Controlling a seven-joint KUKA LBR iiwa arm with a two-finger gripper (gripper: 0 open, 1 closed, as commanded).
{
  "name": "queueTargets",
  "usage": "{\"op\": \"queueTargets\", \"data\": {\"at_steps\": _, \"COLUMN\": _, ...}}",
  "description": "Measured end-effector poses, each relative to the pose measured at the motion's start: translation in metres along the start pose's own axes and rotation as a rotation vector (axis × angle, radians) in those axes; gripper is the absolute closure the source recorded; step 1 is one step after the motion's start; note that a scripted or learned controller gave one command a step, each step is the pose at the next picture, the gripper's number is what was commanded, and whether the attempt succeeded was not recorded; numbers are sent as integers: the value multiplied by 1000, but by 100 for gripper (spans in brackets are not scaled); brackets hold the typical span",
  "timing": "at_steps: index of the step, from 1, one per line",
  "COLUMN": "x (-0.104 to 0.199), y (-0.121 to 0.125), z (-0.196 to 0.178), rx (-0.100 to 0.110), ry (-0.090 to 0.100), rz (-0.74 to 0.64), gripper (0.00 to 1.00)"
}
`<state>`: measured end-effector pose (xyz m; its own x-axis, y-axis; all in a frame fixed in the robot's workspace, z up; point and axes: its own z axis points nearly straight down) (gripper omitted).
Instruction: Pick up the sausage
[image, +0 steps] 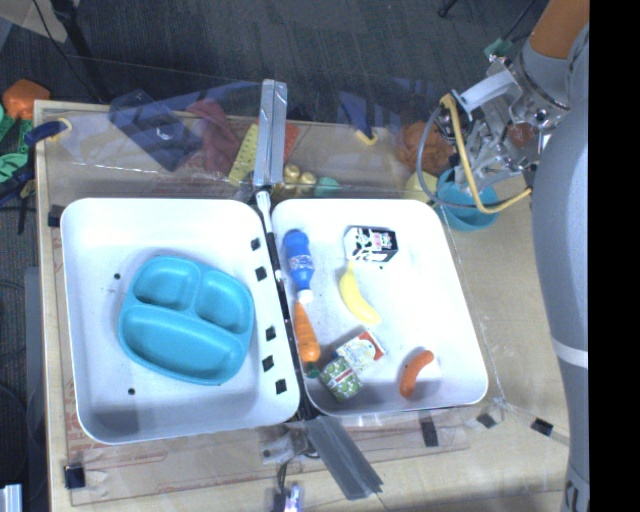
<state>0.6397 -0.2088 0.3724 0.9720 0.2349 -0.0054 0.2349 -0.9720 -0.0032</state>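
Dark carpet surrounds a pale bench (505, 330) that bears 2 shallow white bins side by side. Lying in the left bin (90, 300) is a blue plastic tray with 3 compartments (187, 317). Several toy foods are scattered in the right bin (445, 275): a blue bottle with a white cap (297, 262) along the left wall, an orange plastic carrot (306, 334) just below it, a yellow banana (357, 296) near the middle, a black-and-white patterned carton (371, 243) toward the far wall, and a green and red juice box (350, 366) near the front.

The task's thing, a short reddish-orange plastic sausage (414, 372), lies in the front right corner of the right bin, tilted and close to the front wall, well apart from the juice box.

Up at the far right, the grey two-finger gripper (488, 148) hangs beyond the bin's far right corner, above a blue cup (462, 205), amid yellow cabling. Whether it is spread or closed cannot be told from this view, and nothing is seen between its tips.

By its look the sausage is light, stiff and smooth, so it may roll or squirt out of a pinch. Best hold is probably across its narrow width at mid-length, approached from above, minding the nearby wall.
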Motion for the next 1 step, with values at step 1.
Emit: {"op": "queueTargets", "data": {"at_steps": 1, "x": 11, "y": 1, "z": -66, "rx": -1, "ry": 1, "rz": 25, "gripper": 100}}
